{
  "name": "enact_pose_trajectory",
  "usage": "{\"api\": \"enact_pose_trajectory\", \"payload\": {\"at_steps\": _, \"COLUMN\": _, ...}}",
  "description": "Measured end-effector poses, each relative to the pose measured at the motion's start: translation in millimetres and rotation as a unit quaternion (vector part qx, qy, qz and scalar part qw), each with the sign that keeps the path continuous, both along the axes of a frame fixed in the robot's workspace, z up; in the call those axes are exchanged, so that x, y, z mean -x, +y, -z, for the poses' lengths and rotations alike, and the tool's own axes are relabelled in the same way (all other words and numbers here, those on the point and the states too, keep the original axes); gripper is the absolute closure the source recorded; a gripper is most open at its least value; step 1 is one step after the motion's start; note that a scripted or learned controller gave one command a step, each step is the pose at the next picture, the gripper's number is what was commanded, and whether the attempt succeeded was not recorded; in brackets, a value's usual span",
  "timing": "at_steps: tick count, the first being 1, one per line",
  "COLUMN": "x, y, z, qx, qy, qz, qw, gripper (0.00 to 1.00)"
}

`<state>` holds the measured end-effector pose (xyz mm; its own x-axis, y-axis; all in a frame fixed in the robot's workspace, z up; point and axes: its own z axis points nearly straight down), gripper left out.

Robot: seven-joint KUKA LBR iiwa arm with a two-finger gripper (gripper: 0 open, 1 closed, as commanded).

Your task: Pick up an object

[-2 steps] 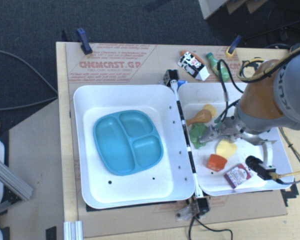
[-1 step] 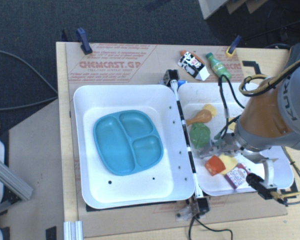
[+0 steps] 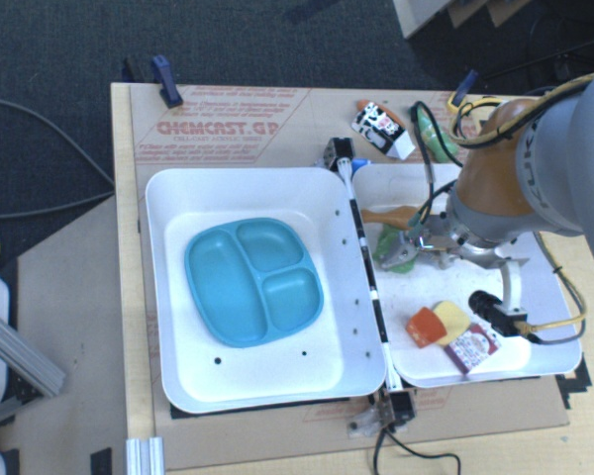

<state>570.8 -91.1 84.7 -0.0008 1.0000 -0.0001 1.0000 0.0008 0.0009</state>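
My gripper [image 3: 419,244] is low in the right bin [image 3: 540,356], in its upper left part, at the end of the grey arm with the orange band. A green object [image 3: 396,252] lies right against its left side; I cannot see whether it is held. An orange carrot-like piece [image 3: 387,216] lies just above it. Toward the front of the bin sit a red-orange block [image 3: 426,328], a yellow block [image 3: 451,316] touching it, and a maroon packet [image 3: 473,348].
The left bin [image 3: 173,201] holds a blue divided plate [image 3: 253,280]. A black-and-white object [image 3: 381,130] lies on the bench behind the right bin. Blue clamps [image 3: 165,79] grip the bench's back edge. The arm covers the right bin's upper right part.
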Motion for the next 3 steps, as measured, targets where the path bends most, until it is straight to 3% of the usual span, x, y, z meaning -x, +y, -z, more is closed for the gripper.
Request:
{"api": "enact_pose_trajectory", "payload": {"at_steps": 1, "x": 92, "y": -55, "z": 1, "qx": 0.0, "qy": 0.001, "qz": 0.001, "qw": 1.0, "gripper": 0.0}}
{"api": "enact_pose_trajectory", "payload": {"at_steps": 2, "x": 4, "y": -14, "z": 0, "qx": -0.0002, "qy": 0.0, "qz": 0.0, "qw": 1.0, "gripper": 0.0}}
{"api": "enact_pose_trajectory", "payload": {"at_steps": 3, "x": -72, "y": -35, "z": -1, "qx": 0.0004, "qy": 0.0, "qz": 0.0, "qw": 1.0, "gripper": 0.0}}
